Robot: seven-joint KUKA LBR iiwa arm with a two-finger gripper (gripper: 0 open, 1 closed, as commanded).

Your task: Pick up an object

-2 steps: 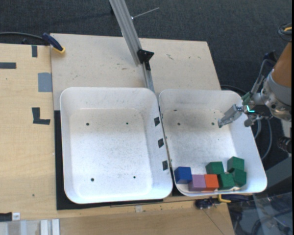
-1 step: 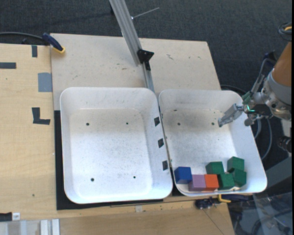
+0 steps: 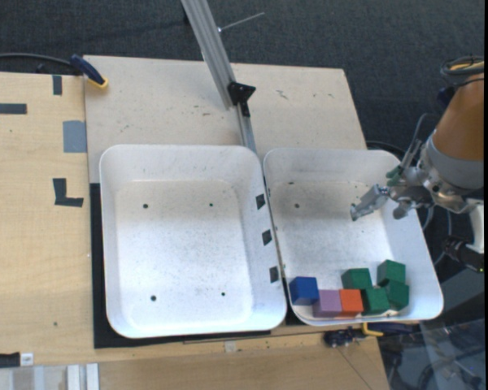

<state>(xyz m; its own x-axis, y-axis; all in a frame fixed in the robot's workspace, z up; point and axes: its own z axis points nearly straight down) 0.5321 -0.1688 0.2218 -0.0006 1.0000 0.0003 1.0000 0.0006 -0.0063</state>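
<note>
Coloured blocks huddle along the near edge of the right bin (image 3: 407,242): a blue block (image 3: 304,289), a purple block (image 3: 330,301), an orange block (image 3: 351,301) and green blocks (image 3: 380,287). Above that bin hangs the tool (image 3: 368,205), holding nothing; whether it's open, I cannot tell.

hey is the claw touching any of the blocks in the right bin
Apart. The camera view shows the claw over bare bin floor, with a wide white gap between it and the blocks clustered at the bin's near edge.
</note>
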